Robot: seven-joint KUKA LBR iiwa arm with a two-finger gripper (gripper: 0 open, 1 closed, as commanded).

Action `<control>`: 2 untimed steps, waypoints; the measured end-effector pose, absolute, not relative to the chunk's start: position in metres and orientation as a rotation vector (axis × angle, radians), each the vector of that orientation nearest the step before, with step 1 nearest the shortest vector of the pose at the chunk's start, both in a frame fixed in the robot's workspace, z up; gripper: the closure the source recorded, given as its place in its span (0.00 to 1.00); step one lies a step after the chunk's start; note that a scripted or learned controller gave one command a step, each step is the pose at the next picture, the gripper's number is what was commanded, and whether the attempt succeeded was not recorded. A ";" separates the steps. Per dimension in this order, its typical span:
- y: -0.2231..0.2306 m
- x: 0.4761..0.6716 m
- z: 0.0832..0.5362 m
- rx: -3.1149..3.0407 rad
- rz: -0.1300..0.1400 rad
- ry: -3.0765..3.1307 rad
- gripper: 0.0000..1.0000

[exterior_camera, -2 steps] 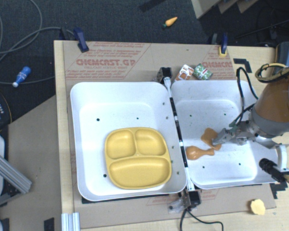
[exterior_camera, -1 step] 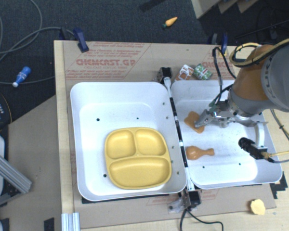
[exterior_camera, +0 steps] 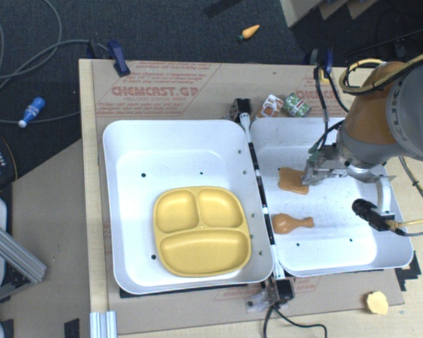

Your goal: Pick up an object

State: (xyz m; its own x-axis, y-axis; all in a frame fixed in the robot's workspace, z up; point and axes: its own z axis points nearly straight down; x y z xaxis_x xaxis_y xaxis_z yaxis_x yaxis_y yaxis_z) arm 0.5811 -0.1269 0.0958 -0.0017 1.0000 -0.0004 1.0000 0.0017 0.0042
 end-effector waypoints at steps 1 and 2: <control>-0.100 0.533 0.113 2.225 -0.002 2.225 1.00; -0.101 0.535 0.112 2.223 -0.001 2.222 0.00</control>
